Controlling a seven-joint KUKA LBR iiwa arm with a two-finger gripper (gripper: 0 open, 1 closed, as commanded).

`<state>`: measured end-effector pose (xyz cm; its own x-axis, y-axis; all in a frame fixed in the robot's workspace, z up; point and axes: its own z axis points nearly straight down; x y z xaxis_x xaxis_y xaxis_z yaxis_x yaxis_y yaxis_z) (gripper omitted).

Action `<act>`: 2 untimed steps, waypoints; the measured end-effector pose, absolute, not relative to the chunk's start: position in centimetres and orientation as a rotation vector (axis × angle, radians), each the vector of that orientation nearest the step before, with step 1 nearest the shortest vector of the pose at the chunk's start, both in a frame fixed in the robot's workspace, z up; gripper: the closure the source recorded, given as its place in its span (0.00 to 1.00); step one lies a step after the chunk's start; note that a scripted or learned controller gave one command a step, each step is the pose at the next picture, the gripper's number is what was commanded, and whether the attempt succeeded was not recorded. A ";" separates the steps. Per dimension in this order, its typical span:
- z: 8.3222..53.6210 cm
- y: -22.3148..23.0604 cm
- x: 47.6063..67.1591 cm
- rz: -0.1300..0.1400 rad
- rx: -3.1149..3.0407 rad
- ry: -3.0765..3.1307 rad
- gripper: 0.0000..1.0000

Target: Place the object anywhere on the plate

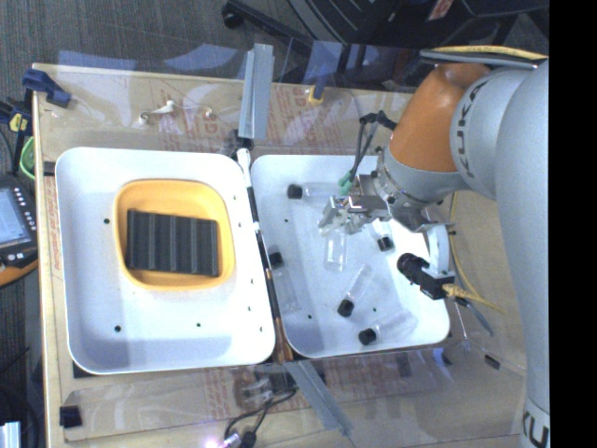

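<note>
Arm [508, 129]: nearest the lens and the biggest thing in sight, grey with its orange band [431, 110], reaching in from the right over the right bin [308, 329].
Left bin [93, 329]: well apart from the tool, across the double wall where the two bins meet.
Plate [170, 192]: yellow, sitting in the left bin, with a dark ridged block [174, 243] covering most of its middle.
Gripper [347, 208]: low over the upper middle of the right bin, among the clear vials; from up here I cannot tell whether it is open or closed, or whether it has anything.
Object: probably one of the clear vials [334, 248] with black caps lying loose on the right bin's floor, the nearest just below the tool; glare on the white makes their outlines hard to read.
Step in hand: I'd judge this the pick, with nothing of the carry to the plate done yet.
Next move calls for: a firm hold on one vial, a lift high enough to clear both bin walls, then travel left to the plate.
In the way: the ridged block leaves mostly rim free, so a round vial could roll off.
Small clutter: stray black caps [295, 191] and other vials [359, 283] lie near the tool and may get nudged.
</note>
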<state>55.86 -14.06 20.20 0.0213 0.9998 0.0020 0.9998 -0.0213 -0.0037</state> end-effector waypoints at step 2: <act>20.0 -8.0 59.2 0.001 -1.776 -2.591 1.00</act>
